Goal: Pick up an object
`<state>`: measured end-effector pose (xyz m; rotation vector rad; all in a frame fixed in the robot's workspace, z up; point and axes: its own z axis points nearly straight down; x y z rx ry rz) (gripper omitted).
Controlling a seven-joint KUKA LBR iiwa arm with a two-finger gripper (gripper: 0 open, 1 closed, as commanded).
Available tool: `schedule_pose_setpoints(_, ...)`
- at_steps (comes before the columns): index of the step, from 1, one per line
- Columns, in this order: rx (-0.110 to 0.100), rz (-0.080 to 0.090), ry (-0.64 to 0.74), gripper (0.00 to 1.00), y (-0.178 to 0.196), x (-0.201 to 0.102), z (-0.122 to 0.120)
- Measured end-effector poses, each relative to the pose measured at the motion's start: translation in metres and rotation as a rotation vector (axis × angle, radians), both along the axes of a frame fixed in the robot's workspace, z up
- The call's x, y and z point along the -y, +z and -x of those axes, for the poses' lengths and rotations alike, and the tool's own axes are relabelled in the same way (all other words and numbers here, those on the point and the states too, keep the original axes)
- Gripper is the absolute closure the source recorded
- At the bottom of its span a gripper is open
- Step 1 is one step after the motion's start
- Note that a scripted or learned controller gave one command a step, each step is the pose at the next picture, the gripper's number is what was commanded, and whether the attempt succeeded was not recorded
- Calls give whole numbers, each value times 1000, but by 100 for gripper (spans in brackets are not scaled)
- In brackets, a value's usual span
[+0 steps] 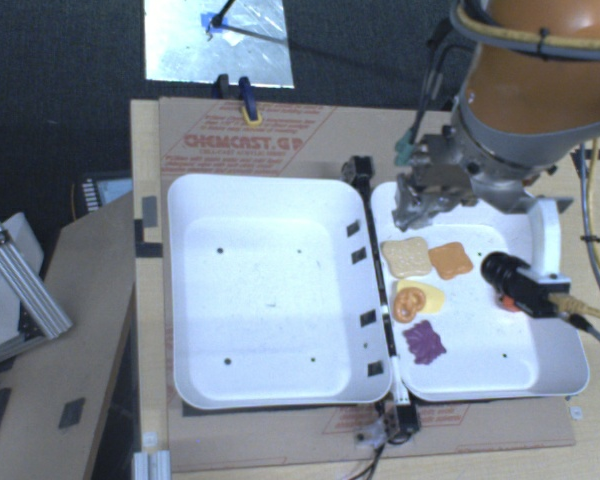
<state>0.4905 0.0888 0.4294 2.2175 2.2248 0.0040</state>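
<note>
1. Closest to me, the front edge of a cardboard sheet (250, 140) shows under two white bins, all of it lying on the pale desk (148, 318).
2. The left bin (270, 288) is a shallow white tray with a few small dark dots on its floor. It sits just beside the right bin (480, 363), and a row of black clips (368, 268) runs along the seam where they meet.
3. In the right bin, nearest its front, lies a lumpy purple piece (424, 342), close to the seam.
4. Just behind it is a round orange-and-yellow piece (414, 301), flat on the bin floor.
5. Further back, a tan slice (408, 256) and an orange square (450, 260) lie side by side, nearly touching, the slice on the seam side.
6. The claw (417, 208) hangs over the back left corner of the right bin, just behind the tan slice. I cannot tell whether it is spread or pressed together, and I see nothing in it.
7. Above it the arm (540, 58) bulks large, grey with a broad orange band, coming in from the right.
8. At the far edge of the cardboard stands a blue and yellow clamp (250, 103).
9. Beyond the desk, a shiny metal plate (180, 28) lies on dark flooring.
</note>
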Motion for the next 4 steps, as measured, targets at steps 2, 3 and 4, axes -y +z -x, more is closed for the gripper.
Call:
schedule_pose_setpoints(2,-4,1,8,100,65,-76,5)
schedule_pose_setpoints(3,-1,-1,7,100,63,-141,-6)
schedule_pose_setpoints(4,-4,3,-5,100,21,-102,4)
